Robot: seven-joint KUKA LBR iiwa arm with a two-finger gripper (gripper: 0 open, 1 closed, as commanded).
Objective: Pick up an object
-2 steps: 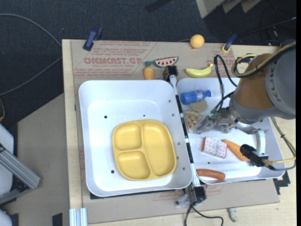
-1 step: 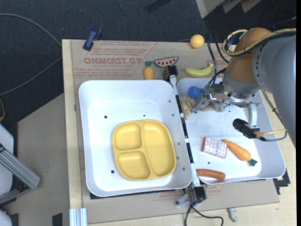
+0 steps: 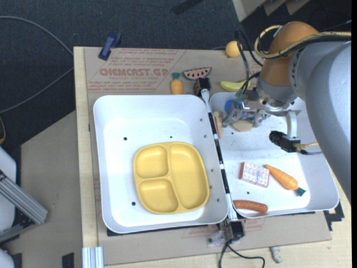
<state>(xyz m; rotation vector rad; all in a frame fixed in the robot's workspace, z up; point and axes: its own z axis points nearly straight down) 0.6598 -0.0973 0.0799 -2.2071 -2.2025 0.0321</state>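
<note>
My gripper (image 3: 239, 115) hangs low over the far left corner of the right bin (image 3: 318, 197). Just below it, a pale beige object (image 3: 243, 126) lies on the bin floor, touching or nearly touching the gripper. A pale blue object (image 3: 223, 101) sits partly hidden behind the gripper. Nearer the front of the same bin lie an orange carrot (image 3: 281, 177), a pink and white patterned block (image 3: 254, 174) and a brown sausage (image 3: 250, 206). In the left bin (image 3: 111, 121) rests a yellow divided plate (image 3: 170, 177).
On the bench behind the bins lie a watermelon slice (image 3: 198, 72), a small orange toy (image 3: 177, 86), a banana (image 3: 234, 85), a yellow ball (image 3: 233, 49) and a blue clip (image 3: 109, 46). The arm's grey bulk (image 3: 329, 94) covers the right bin's far right side.
</note>
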